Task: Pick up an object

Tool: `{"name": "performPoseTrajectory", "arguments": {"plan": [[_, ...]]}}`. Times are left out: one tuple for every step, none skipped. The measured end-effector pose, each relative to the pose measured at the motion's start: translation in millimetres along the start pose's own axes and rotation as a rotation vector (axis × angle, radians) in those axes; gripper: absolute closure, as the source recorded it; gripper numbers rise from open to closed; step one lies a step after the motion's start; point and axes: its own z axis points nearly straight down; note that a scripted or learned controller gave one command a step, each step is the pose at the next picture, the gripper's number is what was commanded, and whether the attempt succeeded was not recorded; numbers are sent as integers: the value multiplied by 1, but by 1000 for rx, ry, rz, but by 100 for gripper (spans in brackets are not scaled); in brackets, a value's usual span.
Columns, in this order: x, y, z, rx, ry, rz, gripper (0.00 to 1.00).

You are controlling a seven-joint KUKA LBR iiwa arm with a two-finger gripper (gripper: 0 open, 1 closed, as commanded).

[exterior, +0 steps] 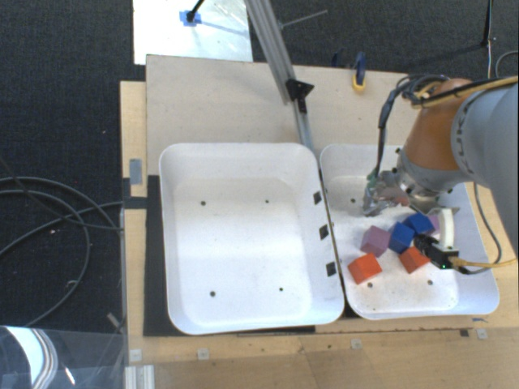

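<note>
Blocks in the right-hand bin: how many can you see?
5: orange block nearest the front, purple block, blue block, another blue, red-orange block. The arm may hide more.

No text, label, brand, number or sign can be read anywhere here. The 2 shallow white plastic bins (pixel 243 156) carry only small dark dots and clips, no lettering. The small coloured blocks (pixel 389 245) in the right bin have plain faces. The pale sheet (pixel 162 23) at the far left bears a blue mark (pixel 190 18) too small to read as writing.
</note>
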Motion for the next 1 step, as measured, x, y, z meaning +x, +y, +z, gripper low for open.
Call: {"name": "performPoseTrajectory", "arguments": {"plan": [[-84, 8, -9, 0, -6, 9, 100]]}}
